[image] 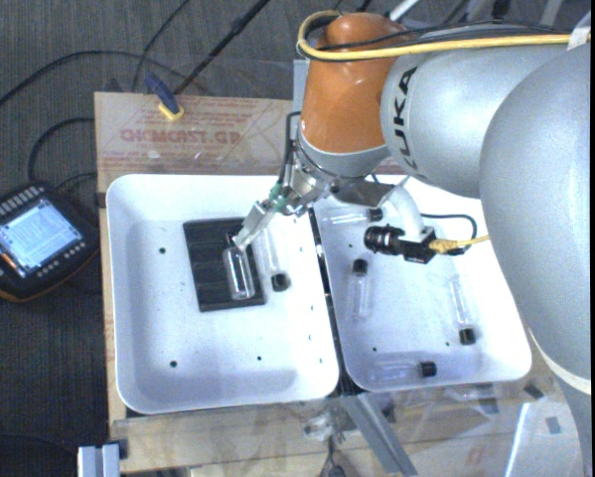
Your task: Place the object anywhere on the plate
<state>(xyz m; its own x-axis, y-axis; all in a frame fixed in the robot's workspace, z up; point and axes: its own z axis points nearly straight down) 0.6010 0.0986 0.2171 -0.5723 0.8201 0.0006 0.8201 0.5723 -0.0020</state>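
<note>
Reaching leftward, gripper (245, 244) hangs above plate (210, 264).

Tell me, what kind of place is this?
Probably a robotics lab: a big grey arm reaches over two white bins, a handheld control screen lies nearby, and cables trail across the floor.

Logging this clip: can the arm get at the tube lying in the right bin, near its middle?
Probably yes. That tube lies clear on the right bin, nothing on top of it, and the gripper is just across the divider over the black plate.
</note>
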